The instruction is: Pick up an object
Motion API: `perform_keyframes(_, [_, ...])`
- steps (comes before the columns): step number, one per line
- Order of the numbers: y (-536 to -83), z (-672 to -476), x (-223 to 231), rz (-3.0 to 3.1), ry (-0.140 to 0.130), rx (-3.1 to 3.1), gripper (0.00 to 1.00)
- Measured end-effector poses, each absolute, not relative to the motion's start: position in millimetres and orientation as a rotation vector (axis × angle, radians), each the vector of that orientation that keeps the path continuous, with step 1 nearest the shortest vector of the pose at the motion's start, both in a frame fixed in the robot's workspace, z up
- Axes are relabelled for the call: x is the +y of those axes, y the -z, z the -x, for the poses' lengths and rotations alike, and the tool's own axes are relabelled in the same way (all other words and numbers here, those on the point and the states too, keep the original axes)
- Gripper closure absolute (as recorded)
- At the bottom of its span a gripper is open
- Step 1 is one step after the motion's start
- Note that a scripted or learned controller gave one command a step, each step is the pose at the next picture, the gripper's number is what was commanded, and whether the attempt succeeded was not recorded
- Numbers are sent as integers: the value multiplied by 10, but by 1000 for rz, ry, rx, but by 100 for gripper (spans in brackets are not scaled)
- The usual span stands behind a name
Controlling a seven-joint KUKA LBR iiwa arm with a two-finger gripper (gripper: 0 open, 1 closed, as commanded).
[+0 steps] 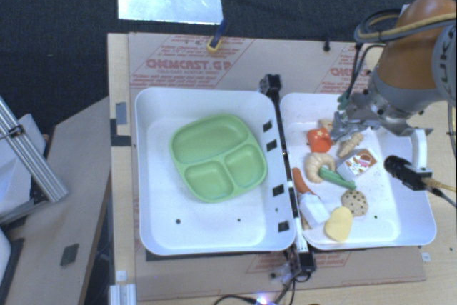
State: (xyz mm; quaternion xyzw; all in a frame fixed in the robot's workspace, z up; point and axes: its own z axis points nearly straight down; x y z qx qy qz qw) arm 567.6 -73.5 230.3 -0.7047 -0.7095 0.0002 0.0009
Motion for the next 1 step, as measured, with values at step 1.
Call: perform_keyframes(1, [-2296,-5699,-798,2221,2,-2224,100])
